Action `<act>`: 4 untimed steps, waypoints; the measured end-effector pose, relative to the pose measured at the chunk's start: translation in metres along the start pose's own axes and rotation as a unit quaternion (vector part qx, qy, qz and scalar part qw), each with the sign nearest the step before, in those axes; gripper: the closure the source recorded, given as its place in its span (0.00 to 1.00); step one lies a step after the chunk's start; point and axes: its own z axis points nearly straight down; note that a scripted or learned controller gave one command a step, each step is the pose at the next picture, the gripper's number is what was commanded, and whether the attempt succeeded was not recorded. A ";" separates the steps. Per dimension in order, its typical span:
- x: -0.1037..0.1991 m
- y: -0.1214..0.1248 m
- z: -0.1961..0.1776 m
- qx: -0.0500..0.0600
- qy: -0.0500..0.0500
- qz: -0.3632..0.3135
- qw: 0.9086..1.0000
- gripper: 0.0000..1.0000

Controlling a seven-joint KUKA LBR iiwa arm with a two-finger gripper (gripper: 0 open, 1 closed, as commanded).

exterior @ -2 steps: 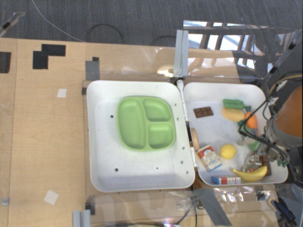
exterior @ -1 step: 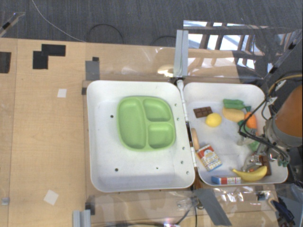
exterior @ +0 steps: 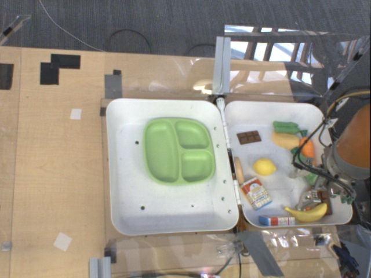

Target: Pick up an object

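The right bin (exterior: 264,112) holds several objects. A yellow banana (exterior: 305,214) lies near its front right corner, and my gripper (exterior: 313,200) is low over the banana's right end, touching or just above it. A lemon (exterior: 264,167) sits mid-bin, with a red and white box (exterior: 255,193) in front of it. A small white, blue and red tube (exterior: 276,220) lies by the front wall. Toward the back are a brown chocolate bar (exterior: 249,136), a green piece (exterior: 286,126), a yellow piece (exterior: 286,141) and an orange piece (exterior: 308,149) partly behind cables.
The left bin (exterior: 124,213) bears a green divided plate (exterior: 178,150). A wooden stick (exterior: 237,170) lies along the right bin's left wall. My arm's orange band (exterior: 355,146) and black cables overhang the right bin's right side. A metal frame (exterior: 278,45) stands behind the bins.
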 end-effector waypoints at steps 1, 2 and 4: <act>0.000 0.000 0.000 0.000 0.000 -0.003 1.000 0.00; 0.000 0.001 0.000 0.000 0.000 -0.024 1.000 0.00; -0.002 0.002 0.000 -0.001 0.000 -0.068 0.998 0.00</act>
